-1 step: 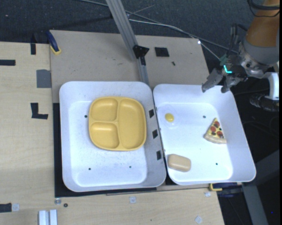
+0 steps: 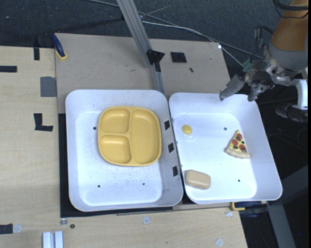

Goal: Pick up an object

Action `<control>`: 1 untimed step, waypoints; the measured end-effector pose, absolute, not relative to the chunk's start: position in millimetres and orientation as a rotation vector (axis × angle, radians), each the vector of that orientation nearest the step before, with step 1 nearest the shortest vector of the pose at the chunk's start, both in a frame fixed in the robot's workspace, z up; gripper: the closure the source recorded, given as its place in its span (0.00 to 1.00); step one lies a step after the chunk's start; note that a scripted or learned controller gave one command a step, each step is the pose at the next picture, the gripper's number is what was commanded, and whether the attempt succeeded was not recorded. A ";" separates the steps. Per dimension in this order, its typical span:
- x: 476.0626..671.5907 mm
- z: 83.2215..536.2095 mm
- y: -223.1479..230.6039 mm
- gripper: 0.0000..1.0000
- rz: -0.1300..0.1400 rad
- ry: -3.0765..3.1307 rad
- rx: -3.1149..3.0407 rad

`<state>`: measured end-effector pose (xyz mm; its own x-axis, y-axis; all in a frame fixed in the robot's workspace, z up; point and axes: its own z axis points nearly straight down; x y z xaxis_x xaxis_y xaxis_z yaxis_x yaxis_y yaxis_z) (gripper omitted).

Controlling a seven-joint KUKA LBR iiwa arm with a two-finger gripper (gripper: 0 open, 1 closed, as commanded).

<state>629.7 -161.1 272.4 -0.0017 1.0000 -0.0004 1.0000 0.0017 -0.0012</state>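
The right bin (image 2: pixel 258 138) holds a pizza slice (image 2: pixel 238 144) near its right wall, a small yellow round piece (image 2: pixel 187 130) at its left, and a tan block (image 2: pixel 197 179) at its front left. A yellow divided plate (image 2: pixel 129 136) lies in the left bin (image 2: pixel 83 154). My gripper (image 2: pixel 239 92) hangs over the far right corner of the right bin, above and behind the pizza slice. Its two fingers are spread apart with nothing between them.
A slanted metal pole (image 2: pixel 137 27) runs down to the gap between the bins at the back. Cables cross the dark floor behind the bench. Black tape marks dot the bench top on the left.
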 end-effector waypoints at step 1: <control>628.4 228.5 -163.0 0.00 0.007 -2.220 -2.218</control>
<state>628.4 -163.0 228.5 -0.0010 1.0000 -0.0009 1.0000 0.0010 -0.0054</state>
